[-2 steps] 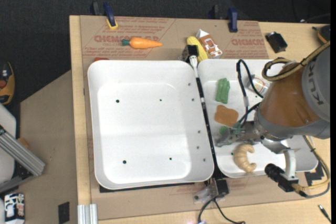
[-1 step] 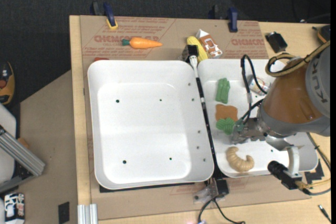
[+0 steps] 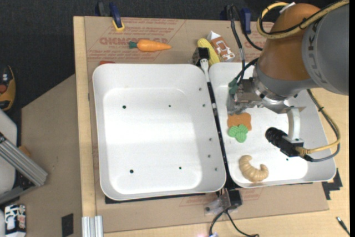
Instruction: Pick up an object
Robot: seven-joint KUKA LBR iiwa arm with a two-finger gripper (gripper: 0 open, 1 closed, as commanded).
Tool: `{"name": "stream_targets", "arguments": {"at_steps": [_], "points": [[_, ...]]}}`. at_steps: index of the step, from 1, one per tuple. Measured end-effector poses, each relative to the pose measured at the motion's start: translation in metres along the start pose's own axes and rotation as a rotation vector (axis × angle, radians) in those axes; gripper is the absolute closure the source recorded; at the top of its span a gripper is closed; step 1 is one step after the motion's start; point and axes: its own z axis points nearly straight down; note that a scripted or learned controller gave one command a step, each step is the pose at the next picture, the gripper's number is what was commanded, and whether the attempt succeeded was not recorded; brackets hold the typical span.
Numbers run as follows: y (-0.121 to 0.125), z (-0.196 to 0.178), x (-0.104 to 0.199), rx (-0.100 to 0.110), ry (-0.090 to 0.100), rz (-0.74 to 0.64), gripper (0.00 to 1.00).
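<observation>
Dark carpet surrounded the desk (image 3: 83, 119), which bore two white bins. Over the right bin (image 3: 316, 166) the jaws (image 3: 243, 98) hung just above an orange-and-green toy (image 3: 239, 126) (how wide they stood, I could not tell). A croissant (image 3: 253, 169) lay nearer the front rim, a carrot (image 3: 151, 46) outside, behind the left bin (image 3: 155, 130)

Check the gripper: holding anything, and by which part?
Cannot tell. The gripper sits over the orange-and-green toy in the right bin, wrist hiding any contact.

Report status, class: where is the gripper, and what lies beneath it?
Gripper low in right bin, above the orange-and-green toy. Croissant lies apart, nearer the front.
</observation>
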Motion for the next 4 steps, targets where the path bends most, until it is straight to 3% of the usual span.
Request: {"name": "stream_targets", "arguments": {"at_steps": [1, 2, 3, 4], "points": [[0.033, -0.139, -0.033, -0.005, -0.006, 0.01, 1.0], [0.0, -0.22, 0.029, 0.003, 0.001, 0.003, 1.0], [-0.018, -0.354, 0.067, -0.004, 0.002, 0.004, 1.0], [-0.018, -0.345, 0.065, 0.015, -0.002, 0.01, 0.0]]}}
